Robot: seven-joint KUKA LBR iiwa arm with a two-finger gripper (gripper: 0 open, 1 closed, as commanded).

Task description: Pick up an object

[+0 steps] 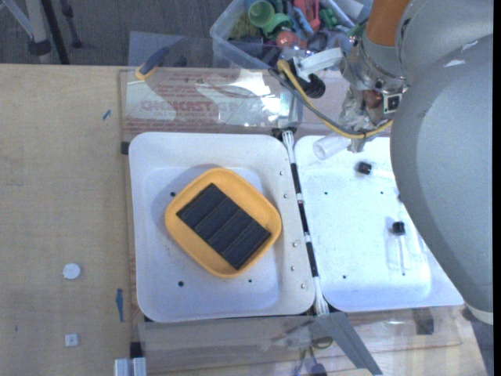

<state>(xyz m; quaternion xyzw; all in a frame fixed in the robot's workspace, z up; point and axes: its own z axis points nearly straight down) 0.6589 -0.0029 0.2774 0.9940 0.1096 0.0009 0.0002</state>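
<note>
Low in the frame, left of centre, a yellow tray-like object [223, 222] with a dark ribbed inset lies flat and askew in the left bin [149, 288]. It looks broad and shallow, so a grasp would best come straight down across a raised edge. Further up at the right, the gripper [362, 124] hangs over the right bin's [352, 280] far rim; whether it is spread, I cannot tell.

Faint red lettering on the clear plastic sheet [207, 104] is unreadable.

Sitting mid-floor in the left bin [149, 288], a yellow tray [223, 222]; arm [446, 131] covering the right bin's [352, 280] right side.
</note>
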